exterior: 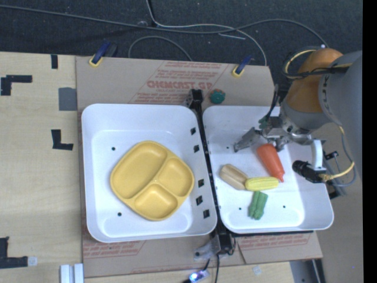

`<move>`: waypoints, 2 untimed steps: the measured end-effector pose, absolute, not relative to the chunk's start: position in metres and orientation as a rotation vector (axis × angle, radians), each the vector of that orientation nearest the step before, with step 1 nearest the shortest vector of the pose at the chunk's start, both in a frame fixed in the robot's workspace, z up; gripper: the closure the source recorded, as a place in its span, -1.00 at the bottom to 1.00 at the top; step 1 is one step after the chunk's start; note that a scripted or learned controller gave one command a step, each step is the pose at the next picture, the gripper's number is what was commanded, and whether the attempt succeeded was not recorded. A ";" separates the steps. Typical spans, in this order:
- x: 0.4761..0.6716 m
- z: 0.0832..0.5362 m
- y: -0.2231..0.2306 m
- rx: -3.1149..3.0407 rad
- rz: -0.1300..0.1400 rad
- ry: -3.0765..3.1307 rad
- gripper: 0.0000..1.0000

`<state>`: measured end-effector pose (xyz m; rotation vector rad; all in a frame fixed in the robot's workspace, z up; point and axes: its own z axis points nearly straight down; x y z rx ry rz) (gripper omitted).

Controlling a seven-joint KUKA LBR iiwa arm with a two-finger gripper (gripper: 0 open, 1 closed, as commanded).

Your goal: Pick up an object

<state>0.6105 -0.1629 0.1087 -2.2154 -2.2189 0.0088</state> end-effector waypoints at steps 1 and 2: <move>0.612 0.123 -0.163 -2.218 0.004 -2.224 1.00; 0.607 0.181 -0.169 -2.225 -0.002 -2.224 1.00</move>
